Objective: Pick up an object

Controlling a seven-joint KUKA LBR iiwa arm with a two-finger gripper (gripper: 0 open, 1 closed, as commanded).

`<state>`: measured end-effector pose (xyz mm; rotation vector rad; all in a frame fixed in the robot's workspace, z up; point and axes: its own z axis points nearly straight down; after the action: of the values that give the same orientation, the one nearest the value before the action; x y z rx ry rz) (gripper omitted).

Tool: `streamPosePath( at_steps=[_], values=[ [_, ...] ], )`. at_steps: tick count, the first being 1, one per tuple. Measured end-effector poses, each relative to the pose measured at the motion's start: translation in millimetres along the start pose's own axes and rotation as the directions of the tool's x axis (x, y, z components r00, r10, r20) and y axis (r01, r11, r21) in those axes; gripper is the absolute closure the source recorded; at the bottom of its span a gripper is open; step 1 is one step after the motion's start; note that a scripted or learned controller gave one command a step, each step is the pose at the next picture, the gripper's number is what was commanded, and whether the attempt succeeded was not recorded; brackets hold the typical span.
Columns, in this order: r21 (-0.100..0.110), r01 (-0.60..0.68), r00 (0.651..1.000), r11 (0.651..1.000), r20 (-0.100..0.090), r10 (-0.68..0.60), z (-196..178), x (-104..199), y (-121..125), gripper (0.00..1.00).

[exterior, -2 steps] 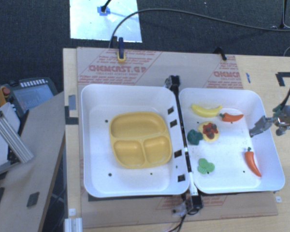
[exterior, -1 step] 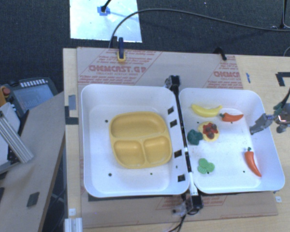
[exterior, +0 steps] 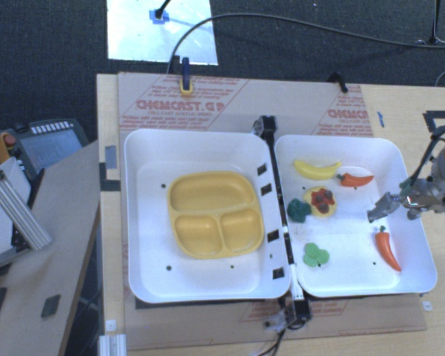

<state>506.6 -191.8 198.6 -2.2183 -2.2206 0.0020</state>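
The right bin point(exterior: 371, 150) holds several toy foods: a yellow banana point(exterior: 316, 169), a red chili pepper point(exterior: 355, 179), a small pizza-like tart point(exterior: 321, 200), dark green broccoli point(exterior: 299, 211), a light green leafy piece point(exterior: 316, 256) and an orange carrot point(exterior: 388, 249). My gripper point(exterior: 389, 205) hangs over the right side of this bin, just above the carrot and right of the tart. Nothing shows between its fingers.
The left bin point(exterior: 144, 199) holds a yellow three-compartment tray point(exterior: 211, 213). A black divider with clips point(exterior: 276, 213) runs between the bins. Cables cross the dark floor behind the bench. A teach pendant point(exterior: 48, 148) lies at the far left.
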Motion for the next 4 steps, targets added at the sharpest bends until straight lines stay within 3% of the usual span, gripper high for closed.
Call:
streamPosePath(
  at_steps=[2, 3, 4],
  values=[
    [-0.004, 0.0, 1.0, 1.0, 0.001, 0.0, 90.4, 9.2, -3.4, 0.0],
    [-0.01, 0.001, 1.0, 1.0, 0.004, -0.001, 77.4, 8.5, -1.5, 1.0],
    [-0.009, 0.003, 1.0, 1.0, 0.004, -0.003, 34.1, 5.5, 0.5, 1.0]
  ],
)
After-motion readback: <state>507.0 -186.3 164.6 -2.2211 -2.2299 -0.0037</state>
